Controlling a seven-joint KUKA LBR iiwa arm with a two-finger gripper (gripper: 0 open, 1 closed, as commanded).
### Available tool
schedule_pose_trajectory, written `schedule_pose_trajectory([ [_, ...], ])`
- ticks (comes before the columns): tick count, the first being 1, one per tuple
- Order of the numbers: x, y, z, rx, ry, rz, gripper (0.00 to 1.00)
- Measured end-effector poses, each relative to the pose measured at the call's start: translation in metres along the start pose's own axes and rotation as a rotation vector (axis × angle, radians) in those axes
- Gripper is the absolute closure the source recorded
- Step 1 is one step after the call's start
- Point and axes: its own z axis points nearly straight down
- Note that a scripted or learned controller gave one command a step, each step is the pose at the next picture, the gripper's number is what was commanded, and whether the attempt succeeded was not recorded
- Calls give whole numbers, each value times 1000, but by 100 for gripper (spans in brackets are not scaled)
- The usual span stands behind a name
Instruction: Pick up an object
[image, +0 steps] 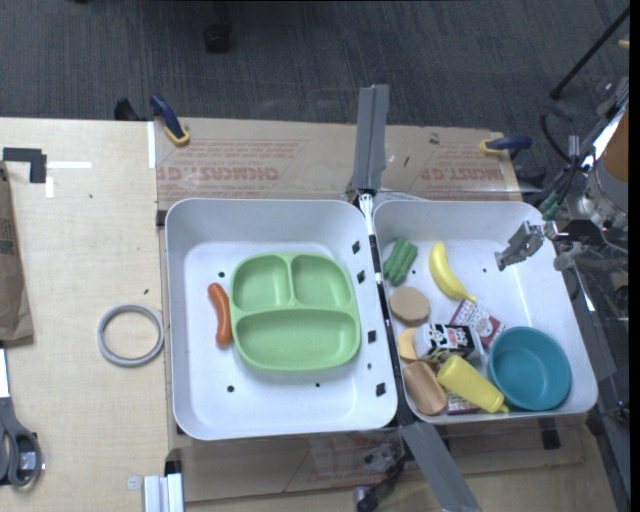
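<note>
You are looking down on two white bins set side by side on a bench. The left bin (190, 300) holds a green divided plate (295, 310), with an orange sausage (220, 313) lying just beside its left edge. The right bin (480, 215) holds a cluster of toys: a green pepper (400, 259) near the dividing wall, a banana (447, 270) to its right, and a round cookie (409, 305) below them. Further toward you sit a small carton (447, 340), a yellow bottle (470, 383) lying tilted, a bun (425, 388) and a blue bowl (530, 368) in the near right corner. The gripper (518, 246) hangs at the bin's far right, above bare floor and well apart from the banana. Its fingers look slightly spread with nothing between them, though they are small and hard to read.
</note>
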Motion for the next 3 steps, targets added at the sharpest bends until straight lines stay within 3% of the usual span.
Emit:
schedule_pose_trajectory([
  [1,20,13,176,-2,0,-208,0],
  [2,20,15,166,-7,0,-204,100],
  [3,20,14,167,-3,1,-205,0],
])
